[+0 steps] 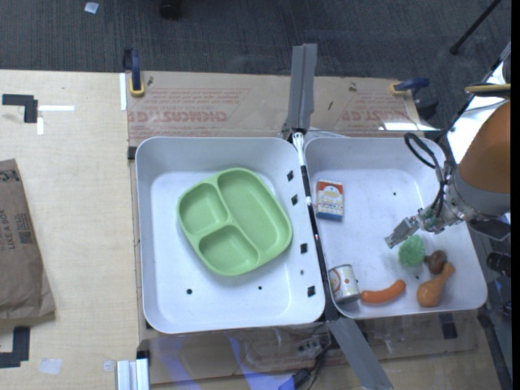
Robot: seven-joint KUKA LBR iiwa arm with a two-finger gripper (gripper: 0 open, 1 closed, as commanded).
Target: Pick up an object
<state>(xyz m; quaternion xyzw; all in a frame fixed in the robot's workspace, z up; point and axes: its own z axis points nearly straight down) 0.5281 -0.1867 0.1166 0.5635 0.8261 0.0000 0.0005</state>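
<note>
Camera view, scanning from the left: I see a brown paper bag (pixel 20 238) lying on the wooden bench (pixel 73 177), well apart from the bins. Next comes the left bin (pixel 162 299), and in it a green divided plate (pixel 235 220) with three compartments, sitting slightly tilted to the bin's edges. Across the centre divider, the right bin (pixel 374 177) holds a small white and orange carton (pixel 329 200) near its upper left, a small can (pixel 343 283) on its side at the lower left, and an orange carrot-like piece (pixel 383 293) just beside the can. Further right I see a green fuzzy ball (pixel 412 252), a small brown object (pixel 437 259) and an orange pear-shaped toy (pixel 435 286) close together. My gripper (pixel 404 232) hangs just above the green ball; I cannot tell how it is set, and nothing visibly sits in it.
</note>
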